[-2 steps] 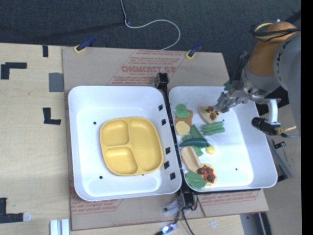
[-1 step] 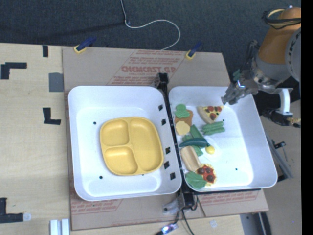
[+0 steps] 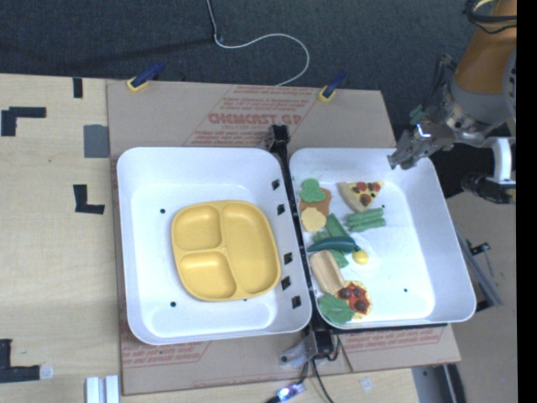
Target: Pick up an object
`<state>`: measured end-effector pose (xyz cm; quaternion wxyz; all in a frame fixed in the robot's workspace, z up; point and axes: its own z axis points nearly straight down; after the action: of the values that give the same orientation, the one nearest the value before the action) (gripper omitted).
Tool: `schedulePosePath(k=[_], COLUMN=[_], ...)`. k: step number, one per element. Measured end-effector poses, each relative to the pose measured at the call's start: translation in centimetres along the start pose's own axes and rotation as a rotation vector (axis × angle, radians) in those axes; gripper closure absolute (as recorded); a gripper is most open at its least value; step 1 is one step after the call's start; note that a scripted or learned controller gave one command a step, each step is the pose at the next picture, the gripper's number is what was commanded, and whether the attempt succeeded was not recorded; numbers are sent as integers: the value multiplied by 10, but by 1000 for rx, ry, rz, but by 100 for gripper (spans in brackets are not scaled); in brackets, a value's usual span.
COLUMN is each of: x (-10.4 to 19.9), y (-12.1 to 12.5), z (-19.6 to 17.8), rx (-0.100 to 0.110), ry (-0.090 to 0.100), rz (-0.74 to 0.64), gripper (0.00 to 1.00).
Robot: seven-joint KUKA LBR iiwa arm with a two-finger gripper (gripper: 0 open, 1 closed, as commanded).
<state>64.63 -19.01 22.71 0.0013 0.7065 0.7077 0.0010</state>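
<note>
End effector [image 3: 404,158] sits over the right bin's [image 3: 436,225] far right corner, arm angled down from the right; can't tell its state. Toy food is clustered along that bin's left side; pizza slice [image 3: 361,194] points left, hot dog [image 3: 325,272] runs near-to-far.

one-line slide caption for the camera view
Gripper above right bin's far corner; toy food along its left side; yellow tray in left bin.
</note>
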Motion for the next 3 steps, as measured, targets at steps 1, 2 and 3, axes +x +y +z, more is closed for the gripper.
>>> schedulePosePath(k=[1,2,3], x=[56,113,169], y=[-7,-9,-16], z=[-8,-15,-15], rx=[5,5,5], ry=[1,3,2], rz=[-3,-5,-5], gripper=[100,100,100])
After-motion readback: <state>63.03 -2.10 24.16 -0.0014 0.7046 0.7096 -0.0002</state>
